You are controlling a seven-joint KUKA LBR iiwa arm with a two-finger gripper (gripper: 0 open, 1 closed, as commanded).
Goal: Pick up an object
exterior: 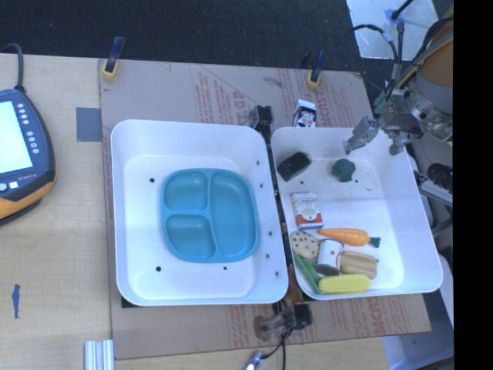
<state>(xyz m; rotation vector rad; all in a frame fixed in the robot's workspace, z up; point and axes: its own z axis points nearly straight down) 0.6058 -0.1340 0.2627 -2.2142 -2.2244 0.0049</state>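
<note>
My gripper hangs over the far right corner of the right bin, open, with nothing between its fingers. A dark green round object lies just below and left of it. Further left sits a black block. Toward the front of this bin are a small red and white carton, a carrot, a spotted cracker, a small can, a tan roll, a yellow corn cob and a green pod.
The left bin holds a blue divided plate. A tablet-like pendant lies at the left edge of the bench. Clamps hold the cardboard at the back. A small tag sits behind the right bin.
</note>
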